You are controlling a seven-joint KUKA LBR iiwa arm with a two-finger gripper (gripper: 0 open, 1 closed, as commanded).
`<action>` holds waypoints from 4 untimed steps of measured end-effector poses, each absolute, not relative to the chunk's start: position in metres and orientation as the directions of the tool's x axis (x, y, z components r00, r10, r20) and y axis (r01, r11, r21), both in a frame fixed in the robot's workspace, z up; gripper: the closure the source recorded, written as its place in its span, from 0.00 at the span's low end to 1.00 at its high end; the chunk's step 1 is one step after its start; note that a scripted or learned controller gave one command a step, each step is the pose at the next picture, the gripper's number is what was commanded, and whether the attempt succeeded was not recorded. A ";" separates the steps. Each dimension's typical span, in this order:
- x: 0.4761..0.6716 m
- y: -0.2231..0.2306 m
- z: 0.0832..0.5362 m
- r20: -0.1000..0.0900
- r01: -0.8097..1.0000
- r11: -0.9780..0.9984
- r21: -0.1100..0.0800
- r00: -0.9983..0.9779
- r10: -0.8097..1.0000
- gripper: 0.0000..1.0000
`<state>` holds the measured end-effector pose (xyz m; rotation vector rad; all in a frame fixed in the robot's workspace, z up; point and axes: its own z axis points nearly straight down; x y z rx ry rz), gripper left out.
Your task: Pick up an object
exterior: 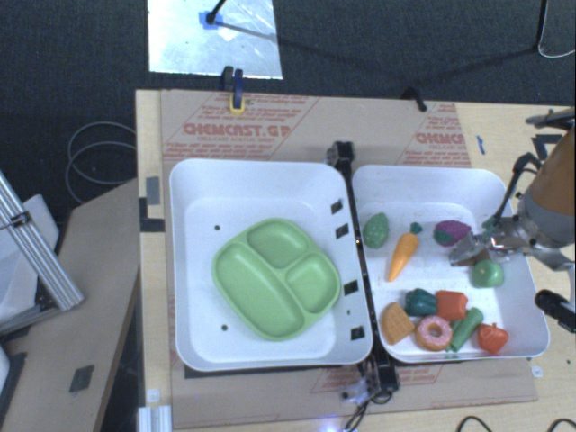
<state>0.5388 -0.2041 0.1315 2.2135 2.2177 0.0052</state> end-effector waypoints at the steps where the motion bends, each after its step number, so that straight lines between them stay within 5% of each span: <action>1: 0.539 -0.204 0.082 0.001 1.000 0.002 -0.001 -0.002 1.000 0.00; 2: 0.540 -0.204 0.095 -0.001 1.000 0.002 0.003 -0.002 1.000 1.00; 4: 0.547 -0.196 0.213 -0.003 1.000 0.005 0.007 -0.005 1.000 1.00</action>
